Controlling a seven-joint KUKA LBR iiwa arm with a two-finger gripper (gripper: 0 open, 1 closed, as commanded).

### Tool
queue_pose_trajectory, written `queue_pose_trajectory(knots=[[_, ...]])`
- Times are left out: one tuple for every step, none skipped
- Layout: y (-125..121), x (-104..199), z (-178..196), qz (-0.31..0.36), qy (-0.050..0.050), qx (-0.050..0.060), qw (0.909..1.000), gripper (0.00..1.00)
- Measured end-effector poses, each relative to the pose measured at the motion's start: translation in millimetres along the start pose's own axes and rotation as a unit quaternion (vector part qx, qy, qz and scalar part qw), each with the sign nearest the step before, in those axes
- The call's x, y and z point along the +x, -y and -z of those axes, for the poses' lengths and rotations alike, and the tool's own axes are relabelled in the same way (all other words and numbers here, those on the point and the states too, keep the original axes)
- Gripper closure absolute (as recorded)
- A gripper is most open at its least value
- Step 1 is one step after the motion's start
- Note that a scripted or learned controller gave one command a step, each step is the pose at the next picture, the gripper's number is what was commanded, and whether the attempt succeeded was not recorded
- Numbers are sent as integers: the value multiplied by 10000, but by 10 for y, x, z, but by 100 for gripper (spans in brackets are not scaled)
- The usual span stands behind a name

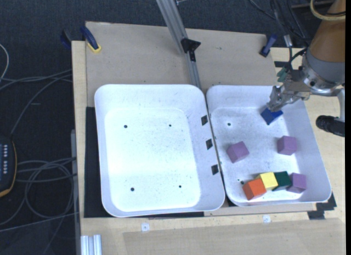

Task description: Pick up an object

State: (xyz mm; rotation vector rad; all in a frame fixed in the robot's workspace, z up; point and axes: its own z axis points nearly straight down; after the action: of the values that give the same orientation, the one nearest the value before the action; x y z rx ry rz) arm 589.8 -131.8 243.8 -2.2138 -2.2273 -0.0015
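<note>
Your gripper (pixel 277 101) sits on the blue block (pixel 271 116) near the right bin's (pixel 312 155) far edge, grip state unclear to me; the block looks light and rigid, so pinch its flat opposite sides.

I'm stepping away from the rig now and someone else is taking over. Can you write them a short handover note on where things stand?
End effector: low over the far part of the right bin, right at the blue block; a grasp can't be confirmed from this view.
Objects, all in the right bin: two purple blocks mid-bin; along the near edge a row of orange, yellow, green and a third purple block.
Done: arm brought to the blue block.
Left: confirm the grip and lift it.
</note>
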Motion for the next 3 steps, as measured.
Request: queue_pose_trajectory(knots=[[-75,530,103,6,0,-16,10000,100],[-179,1111,-17,4,-3,3,10000,100],[-231,1649,-125,1,-2,9,10000,100]])
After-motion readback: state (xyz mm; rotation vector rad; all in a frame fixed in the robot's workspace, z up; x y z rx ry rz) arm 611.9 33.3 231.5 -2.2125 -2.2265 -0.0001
